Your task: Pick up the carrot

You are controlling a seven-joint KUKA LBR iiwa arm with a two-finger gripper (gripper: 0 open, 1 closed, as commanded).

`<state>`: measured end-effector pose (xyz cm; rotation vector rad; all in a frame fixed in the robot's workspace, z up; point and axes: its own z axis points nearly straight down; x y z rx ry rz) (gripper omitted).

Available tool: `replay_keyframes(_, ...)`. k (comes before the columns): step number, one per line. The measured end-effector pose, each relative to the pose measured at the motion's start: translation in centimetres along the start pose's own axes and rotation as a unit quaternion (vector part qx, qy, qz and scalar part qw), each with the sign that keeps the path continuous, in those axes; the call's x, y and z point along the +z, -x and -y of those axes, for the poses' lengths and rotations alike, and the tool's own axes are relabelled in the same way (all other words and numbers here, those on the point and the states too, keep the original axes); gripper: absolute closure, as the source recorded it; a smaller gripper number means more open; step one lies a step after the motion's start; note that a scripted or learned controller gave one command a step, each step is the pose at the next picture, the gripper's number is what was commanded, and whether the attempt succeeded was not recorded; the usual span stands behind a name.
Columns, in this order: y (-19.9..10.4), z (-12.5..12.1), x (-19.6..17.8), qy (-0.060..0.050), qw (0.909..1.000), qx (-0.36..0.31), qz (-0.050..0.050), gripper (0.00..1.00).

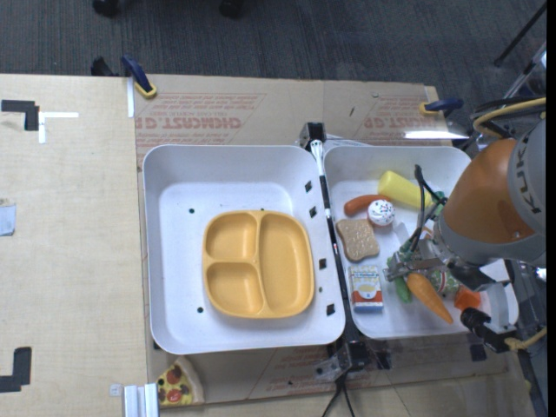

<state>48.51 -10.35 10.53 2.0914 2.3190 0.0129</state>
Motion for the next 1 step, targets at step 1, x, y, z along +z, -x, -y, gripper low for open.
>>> replay_keyframes(1, -7.62, -0.34, -8.62, -0.009, 0.9999, -0.010, -0.004, 1.00)
